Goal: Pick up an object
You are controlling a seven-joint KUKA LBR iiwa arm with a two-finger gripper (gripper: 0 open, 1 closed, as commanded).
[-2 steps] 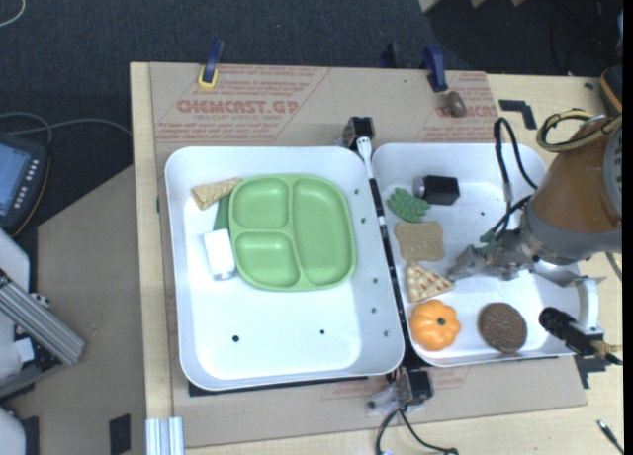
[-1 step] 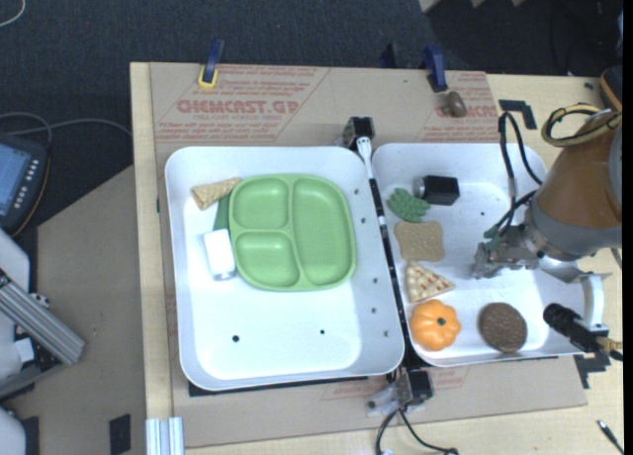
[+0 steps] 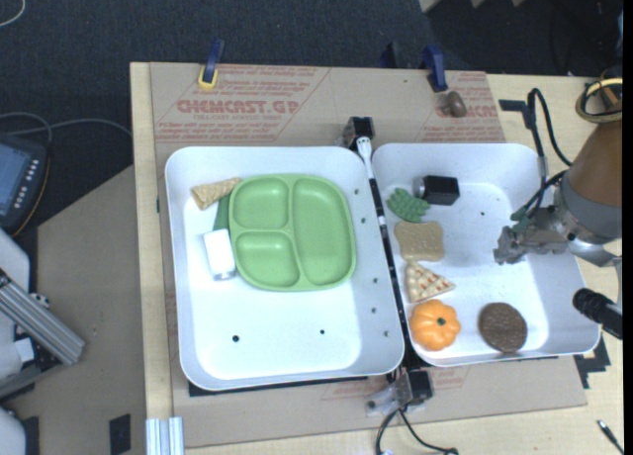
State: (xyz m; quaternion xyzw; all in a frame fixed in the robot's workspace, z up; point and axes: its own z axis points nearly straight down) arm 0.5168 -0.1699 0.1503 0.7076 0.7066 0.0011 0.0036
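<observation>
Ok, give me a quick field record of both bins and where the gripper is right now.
left bin: green divided plate, cracker at its upper left, small white block beside its left edge
right bin: black block, green leaf piece, bread slice, pizza slice, small pumpkin, brown cookie
gripper: over the right bin's right side, above the cookie in the view, nothing seen between its fingers
</observation>
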